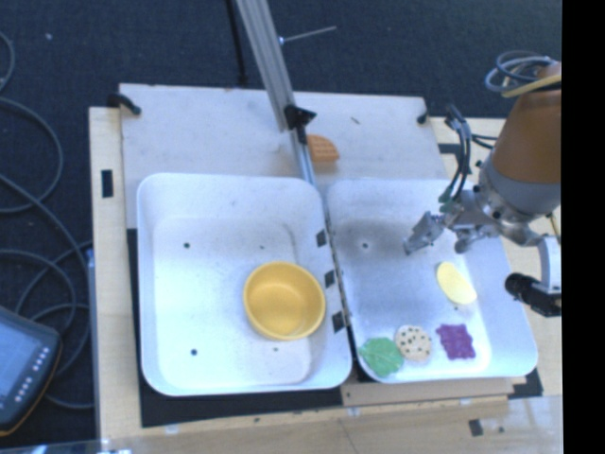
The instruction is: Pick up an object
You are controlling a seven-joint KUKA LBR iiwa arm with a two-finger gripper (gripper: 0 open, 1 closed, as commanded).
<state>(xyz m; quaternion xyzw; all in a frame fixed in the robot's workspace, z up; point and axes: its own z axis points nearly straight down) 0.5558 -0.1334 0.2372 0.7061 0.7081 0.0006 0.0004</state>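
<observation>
Green piece (381, 356) beside spotted cookie (412, 342).

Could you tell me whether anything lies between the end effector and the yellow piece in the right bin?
Nothing visible does. The end effector hangs over bare floor of the right bin, and the yellow piece lies just beside it, apart from the other items.

Dark carpet (425, 26), black cables (38, 206), wooden bench (112, 253)
</observation>
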